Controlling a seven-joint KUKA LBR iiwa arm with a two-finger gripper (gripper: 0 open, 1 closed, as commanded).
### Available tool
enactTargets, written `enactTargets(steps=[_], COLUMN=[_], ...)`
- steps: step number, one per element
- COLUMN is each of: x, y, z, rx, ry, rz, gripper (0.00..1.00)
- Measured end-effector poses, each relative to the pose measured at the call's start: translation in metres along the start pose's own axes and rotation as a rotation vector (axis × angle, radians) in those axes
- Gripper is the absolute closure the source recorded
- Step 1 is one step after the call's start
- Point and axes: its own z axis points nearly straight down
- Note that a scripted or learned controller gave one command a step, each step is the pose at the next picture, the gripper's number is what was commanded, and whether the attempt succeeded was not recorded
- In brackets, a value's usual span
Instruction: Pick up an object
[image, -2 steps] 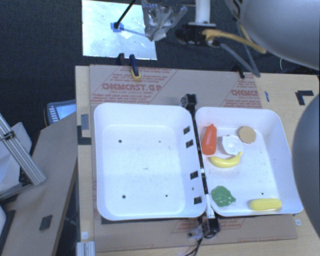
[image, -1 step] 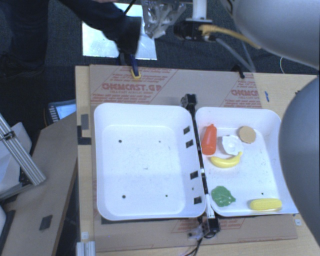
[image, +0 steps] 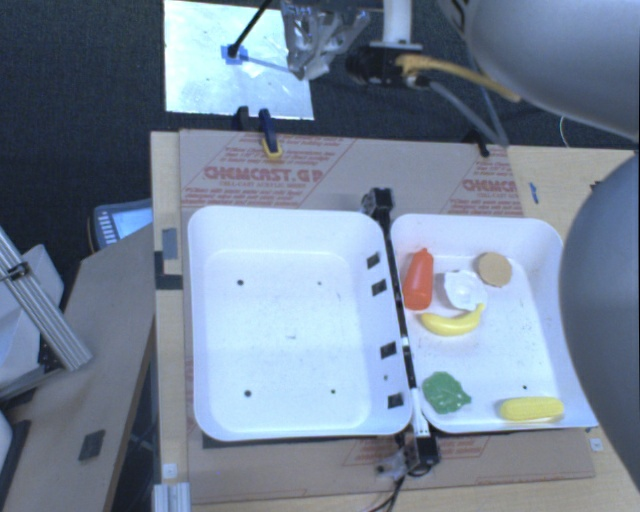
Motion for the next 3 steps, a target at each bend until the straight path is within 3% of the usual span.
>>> enactTargets(steps=[1, 2, 3], x=[0.0, 0.001, 0.001], y=[-0.061, -0.123, -0.117], z=[0.097, 0.098, 0.06], rx=[0.013, 0.003, -0.003], ry=[-0.004, 0.0, 0.001], rz=[-0.002, -0.003, -0.002], gripper=[1.0, 1.0, 1.0])
